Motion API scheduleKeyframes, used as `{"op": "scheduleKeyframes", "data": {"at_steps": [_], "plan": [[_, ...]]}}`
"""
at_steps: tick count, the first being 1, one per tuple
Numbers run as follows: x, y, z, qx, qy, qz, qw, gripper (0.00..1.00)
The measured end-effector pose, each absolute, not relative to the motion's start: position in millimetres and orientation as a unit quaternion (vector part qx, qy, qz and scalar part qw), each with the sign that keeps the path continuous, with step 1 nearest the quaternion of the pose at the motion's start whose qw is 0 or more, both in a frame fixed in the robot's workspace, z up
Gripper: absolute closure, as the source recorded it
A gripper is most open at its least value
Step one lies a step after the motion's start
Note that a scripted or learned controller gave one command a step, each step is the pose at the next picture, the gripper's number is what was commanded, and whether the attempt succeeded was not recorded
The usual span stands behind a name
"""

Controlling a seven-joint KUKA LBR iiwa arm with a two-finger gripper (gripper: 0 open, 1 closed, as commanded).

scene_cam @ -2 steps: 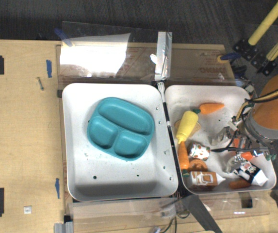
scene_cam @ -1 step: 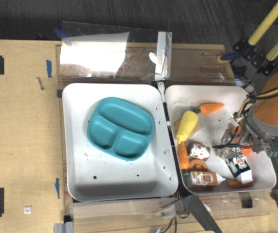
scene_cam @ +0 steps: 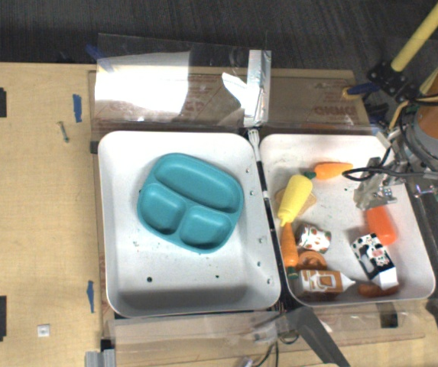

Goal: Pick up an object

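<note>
The right bin holds several small objects. A yellow corn-like piece lies at its left, with an orange carrot behind it. A second orange stick lies along the left wall. Near the front are a white and red toy, a small bottle with a brown label and a black-and-white patterned block. An orange-red cylinder lies at the right. My gripper hangs over the bin's right side, just behind the orange-red cylinder, with nothing visibly held.
The left bin bears a teal divided plate. Clear plastic sheeting stands behind the bins. The arm and its cables come in over the right bin's far right corner. Brown bench surface stretches to the left.
</note>
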State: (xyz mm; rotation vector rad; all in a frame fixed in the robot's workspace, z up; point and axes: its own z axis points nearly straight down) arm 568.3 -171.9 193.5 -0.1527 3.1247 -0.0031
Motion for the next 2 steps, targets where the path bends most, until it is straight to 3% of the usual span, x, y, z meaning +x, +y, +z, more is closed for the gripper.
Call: {"op": "scheduleKeyframes", "data": {"at_steps": [1, 2], "plan": [[617.8, -87, 202, -0.072, 0.997, 0.0012, 0.004, 1.00], [669.0, -70, 243, -0.014, 1.000, 0.0005, 0.005, 1.00]]}}
